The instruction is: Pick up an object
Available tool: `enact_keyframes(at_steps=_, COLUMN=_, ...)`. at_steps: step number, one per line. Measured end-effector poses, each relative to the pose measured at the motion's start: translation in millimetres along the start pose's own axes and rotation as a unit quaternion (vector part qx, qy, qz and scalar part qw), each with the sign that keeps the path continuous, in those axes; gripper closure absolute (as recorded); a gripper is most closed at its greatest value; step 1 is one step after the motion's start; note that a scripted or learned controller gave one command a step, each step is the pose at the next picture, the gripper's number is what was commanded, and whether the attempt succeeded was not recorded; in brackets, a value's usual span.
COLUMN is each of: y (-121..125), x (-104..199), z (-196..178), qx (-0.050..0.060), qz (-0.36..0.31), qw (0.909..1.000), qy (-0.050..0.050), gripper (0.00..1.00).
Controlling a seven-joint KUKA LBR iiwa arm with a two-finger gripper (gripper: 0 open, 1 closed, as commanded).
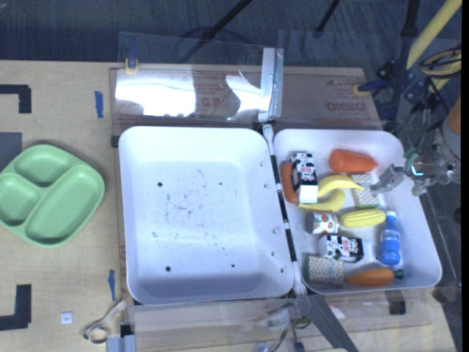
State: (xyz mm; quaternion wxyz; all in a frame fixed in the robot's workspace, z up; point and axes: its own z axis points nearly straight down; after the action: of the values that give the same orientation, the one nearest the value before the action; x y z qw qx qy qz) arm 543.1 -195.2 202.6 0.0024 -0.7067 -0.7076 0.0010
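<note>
The gripper (396, 176) hung at the right bin's (429, 259) upper right, about two o'clock from the bin's centre, with the arm (440, 163) reaching in from the right edge. Whether it was open or closed on anything could not be told; its tip was a small grey blur and nothing showed plainly inside it.

The pickable things were crowded in that right bin. Nearest lay the orange pepper (352, 160) at about ten o'clock from the gripper, and the banana (333, 191) at about eight o'clock, its long axis running roughly from three to nine o'clock. Below them sat the corn (363, 217) at seven o'clock, lying the same way, and the blue bottle (390, 242) at six o'clock, standing along twelve-to-six. A carrot (370, 276) rested along the bin's near wall.

The left bin (139, 152) lay well apart at nine o'clock. A short drop towards the pepper or banana looked the likeliest reach.

The small printed boxes by the divider were too blurred to identify.
</note>
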Motion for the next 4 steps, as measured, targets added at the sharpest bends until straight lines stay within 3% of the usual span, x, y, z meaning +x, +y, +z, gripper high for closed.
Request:
enact_keyframes(at_steps=1, y=1, x=-1, z=-7, qx=0.001, qz=0.0, qw=1.0, qy=0.0, gripper=1.0)
enact_keyframes(at_steps=2, y=1, x=-1, z=-7, qx=0.001, qz=0.0, qw=1.0, qy=0.0, gripper=0.0)
enact_keyframes(at_steps=3, y=97, x=-20, z=60, qx=-0.001, qz=0.045, qw=0.999, qy=-0.001, gripper=0.0)
enact_keyframes(at_steps=4, y=121, x=-16, z=82, qx=-0.011, qz=0.018, qw=0.9998, qy=0.0, gripper=0.0)
